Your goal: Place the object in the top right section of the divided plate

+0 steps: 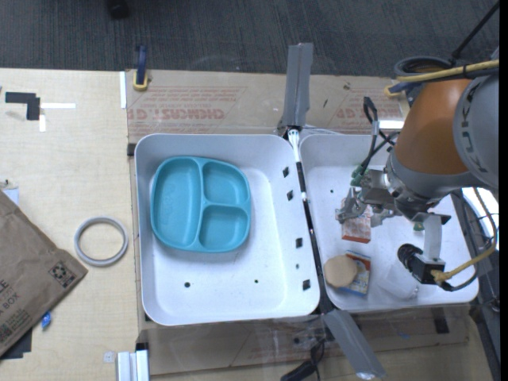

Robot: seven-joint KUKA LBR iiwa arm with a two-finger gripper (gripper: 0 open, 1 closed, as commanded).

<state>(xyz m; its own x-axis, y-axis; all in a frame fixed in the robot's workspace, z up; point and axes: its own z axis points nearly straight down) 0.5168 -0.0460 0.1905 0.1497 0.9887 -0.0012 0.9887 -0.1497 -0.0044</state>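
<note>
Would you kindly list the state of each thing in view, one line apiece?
Plate: upright in the left bin, all three sections bare.
Packet: in the right bin, just below the gripper; grasp cannot be told.
Round tan thing: lying in the right bin, partly on a small card.
Tape ring: flat on the bench, left of the bins.

Light wood counter (63, 173) carrying two white bins side by side: left bin (222, 292) at centre, right bin (329, 161) at 3 o'clock, touching. Grey tape ring (101, 240) at 9 o'clock, just left of left bin. Brown cardboard box (28, 280) at 8 o'clock.
</note>
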